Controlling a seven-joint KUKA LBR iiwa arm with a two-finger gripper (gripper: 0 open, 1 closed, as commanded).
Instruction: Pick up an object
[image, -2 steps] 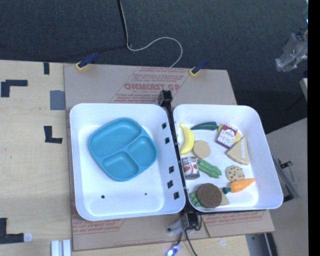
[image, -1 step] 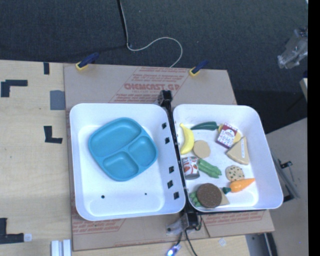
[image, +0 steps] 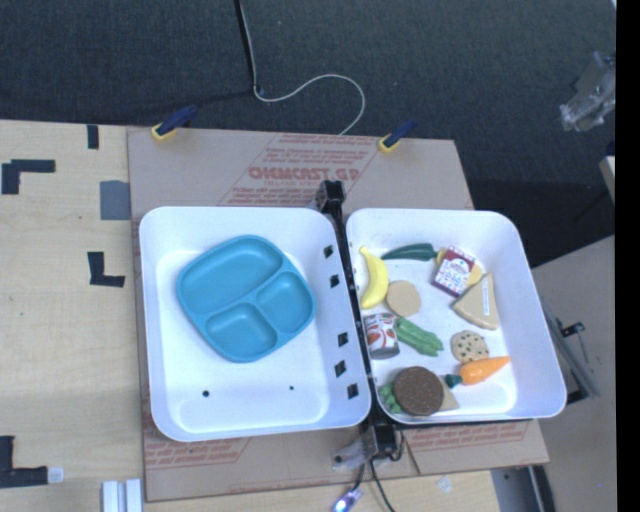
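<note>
Where visible, one plate (image: 245, 297), one banana (image: 372, 280)

Two bins sit side by side on the worktop (image: 60, 300), their inner walls touching. The left bin (image: 160, 300) holds a divided plate (image: 245, 297), nearer its back left corner. In the right bin (image: 525, 300), a banana (image: 374, 277) lies along the left wall with a can (image: 381, 334) in front of it. A carton (image: 453, 270) lies toward the back edge, a wedge (image: 479, 304) just in front. A cookie (image: 468, 346), carrot (image: 483, 370) and burger (image: 417, 390) lie near the front edge.
</note>
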